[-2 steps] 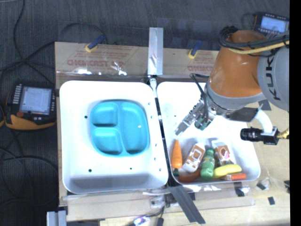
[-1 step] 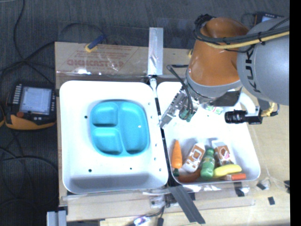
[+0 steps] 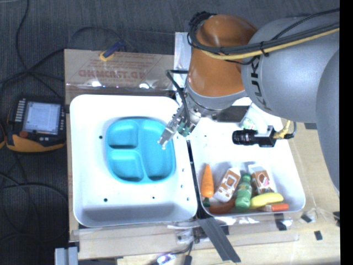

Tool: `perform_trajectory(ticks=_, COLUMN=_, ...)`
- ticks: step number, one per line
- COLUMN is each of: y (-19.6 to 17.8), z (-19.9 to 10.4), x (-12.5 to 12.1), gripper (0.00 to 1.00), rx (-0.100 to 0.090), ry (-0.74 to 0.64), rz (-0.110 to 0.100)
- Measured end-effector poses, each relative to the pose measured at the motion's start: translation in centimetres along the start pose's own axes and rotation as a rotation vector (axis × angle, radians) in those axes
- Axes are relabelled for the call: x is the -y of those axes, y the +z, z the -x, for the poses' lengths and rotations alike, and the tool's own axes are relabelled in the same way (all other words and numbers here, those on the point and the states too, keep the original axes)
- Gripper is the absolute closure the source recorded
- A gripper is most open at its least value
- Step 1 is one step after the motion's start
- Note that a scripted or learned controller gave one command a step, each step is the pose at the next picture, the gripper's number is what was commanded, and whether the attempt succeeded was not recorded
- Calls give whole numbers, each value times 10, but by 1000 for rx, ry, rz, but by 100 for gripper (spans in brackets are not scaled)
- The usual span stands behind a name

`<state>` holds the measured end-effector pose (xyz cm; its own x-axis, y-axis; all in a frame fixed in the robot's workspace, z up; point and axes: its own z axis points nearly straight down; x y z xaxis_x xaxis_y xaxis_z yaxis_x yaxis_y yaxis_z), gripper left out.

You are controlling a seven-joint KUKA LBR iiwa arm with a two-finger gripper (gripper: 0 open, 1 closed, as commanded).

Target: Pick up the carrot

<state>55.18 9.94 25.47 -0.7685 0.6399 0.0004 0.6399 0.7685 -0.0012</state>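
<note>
Lying loose by the left wall of the right white bin (image 3: 287,153): orange tapered plastic carrot (image 3: 207,181), not gripped. Two-finger gripper (image 3: 175,127) hung past that wall; finger spread can't be told.

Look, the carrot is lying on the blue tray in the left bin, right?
Not quite. The camera view shows the carrot lying in the right bin, beside the other toy food. The blue tray is in the left bin.
</note>
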Motion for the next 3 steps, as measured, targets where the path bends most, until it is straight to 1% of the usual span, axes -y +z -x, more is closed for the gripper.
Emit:
perform_trajectory(ticks=1, y=35, z=-5, x=47, gripper=100, rx=-1, ry=167, rz=-2)
perform_trajectory(ticks=2, y=8, z=58, x=52, gripper=100, rx=2, ry=-226, rz=1)
perform_trajectory(ticks=3, y=71, z=39, x=49, gripper=100, rx=0, ry=-373, rz=0)
